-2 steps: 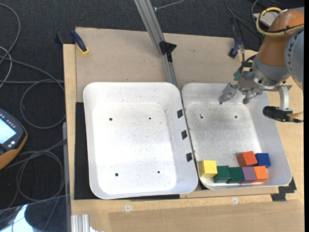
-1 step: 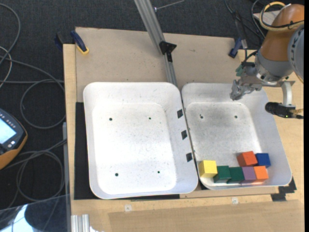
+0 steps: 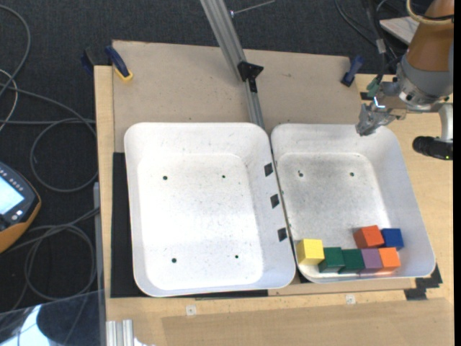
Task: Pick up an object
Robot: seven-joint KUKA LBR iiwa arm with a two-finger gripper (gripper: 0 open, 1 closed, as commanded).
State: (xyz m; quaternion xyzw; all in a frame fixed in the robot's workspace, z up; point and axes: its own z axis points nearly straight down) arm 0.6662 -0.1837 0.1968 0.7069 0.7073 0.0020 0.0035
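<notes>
White right bin (image 3: 410, 193) holds coloured blocks (image 3: 353, 252) clustered at its near edge, well apart from the gripper (image 3: 369, 123), which hangs over the far rim. Whether it is closed cannot be told.

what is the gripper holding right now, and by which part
Nothing. The gripper hangs over the right bin's far rim, while the blocks lie at its near edge.

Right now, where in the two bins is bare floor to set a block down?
The left bin floor is bare, rim to rim. In the right bin, the far and middle floor is bare. The near edge is crowded: yellow block, green blocks, orange blocks.
</notes>
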